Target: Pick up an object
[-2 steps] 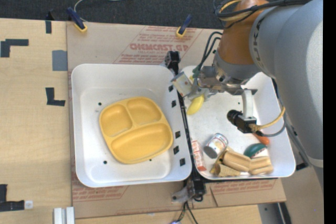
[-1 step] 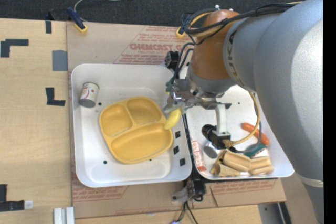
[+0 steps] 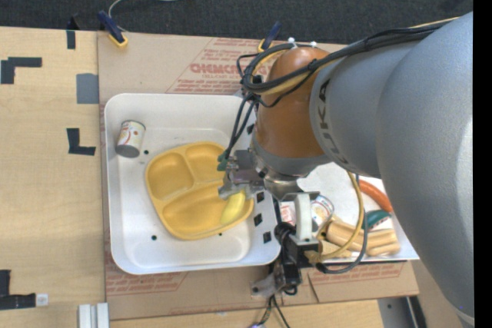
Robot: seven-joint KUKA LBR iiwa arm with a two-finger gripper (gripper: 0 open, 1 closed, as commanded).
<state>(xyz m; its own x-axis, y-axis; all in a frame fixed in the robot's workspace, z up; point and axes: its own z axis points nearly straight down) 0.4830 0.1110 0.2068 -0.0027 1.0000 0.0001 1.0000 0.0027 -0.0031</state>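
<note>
I see the gripper (image 3: 234,184) low over the yellow divided plate (image 3: 192,192) in the left bin (image 3: 123,242), beside a yellow banana-like piece (image 3: 234,209); I cannot tell how the jaws stand. The plate looks light, stiff and slick, so I'd pinch its raised rim

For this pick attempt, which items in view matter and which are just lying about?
In play: tool, low over the yellow divided plate in the left bin; the banana lying on that plate.

Lying about: small can, orange-handled item, blue clamp.
</note>
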